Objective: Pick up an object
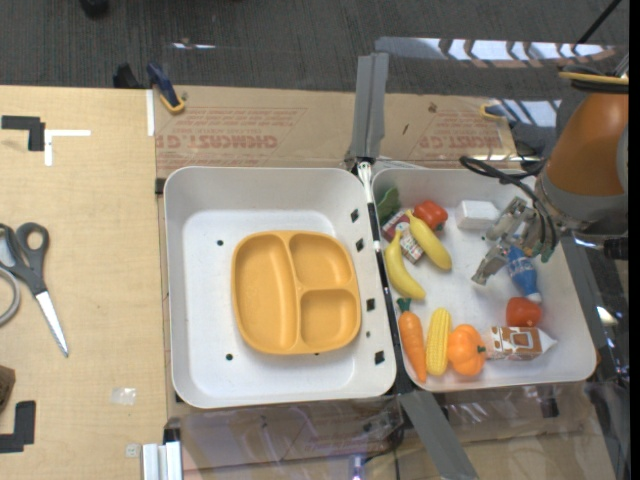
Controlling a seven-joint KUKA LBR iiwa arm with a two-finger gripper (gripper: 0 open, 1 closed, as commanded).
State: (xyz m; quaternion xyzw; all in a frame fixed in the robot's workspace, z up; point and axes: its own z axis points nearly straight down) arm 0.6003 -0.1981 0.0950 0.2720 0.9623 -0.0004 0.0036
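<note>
My gripper (494, 252) hangs over the right bin (578, 298), near its right side, with its fingers spread open and nothing between them. A small blue bottle (523, 274) lies just right of the fingertips. A white block (476, 211) sits just behind the gripper. Further left in the bin lie two bananas (404, 268), with a red tomato (431, 214) behind them. Along the front edge are a carrot (412, 345), a corn cob (438, 340), an orange pepper (464, 350), a small carton (517, 343) and a red item (523, 312).
The left bin (200, 208) holds a yellow divided plate (296, 291). A grey divider (369, 118) rises between the bins at the back. Scissors (34, 278) lie on the wooden bench far left. The arm's orange band (592, 148) stands above the right bin's back corner.
</note>
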